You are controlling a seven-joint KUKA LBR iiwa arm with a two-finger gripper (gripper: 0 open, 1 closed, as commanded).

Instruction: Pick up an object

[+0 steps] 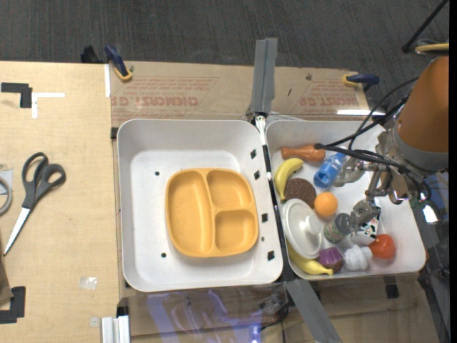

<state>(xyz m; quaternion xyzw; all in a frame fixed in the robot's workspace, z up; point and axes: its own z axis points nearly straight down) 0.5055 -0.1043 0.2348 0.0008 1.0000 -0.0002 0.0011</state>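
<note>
Here, your gripper [365, 211] hangs low over the right bin [410, 263], near its right wall, and whether it is released or clenched cannot be told (cables and wrist crowd that spot). Nothing is visibly caught in it, so treat the pick as not yet made.

Just below it lie a grey-lidded jar [337, 227] and a black-and-white toy [368, 229], with an orange ball [325, 204] toward the bin's middle. Choose one target and come straight down on it; the pile is tight, so a slanted approach would likely nudge the neighbours.

Along the bin's front edge sit a red tomato [383, 246], a white piece [355, 258], a purple piece [331, 257] and a banana [309, 265]. A white bowl [303, 227] rests by the left wall, with a brown round thing [300, 190] and a second banana [285, 175] behind it. Toward the back edge lie a carrot [303, 152] and a blue object [328, 171].

The left bin [136, 191] holds a yellow divided plate [212, 211] at its centre.
</note>
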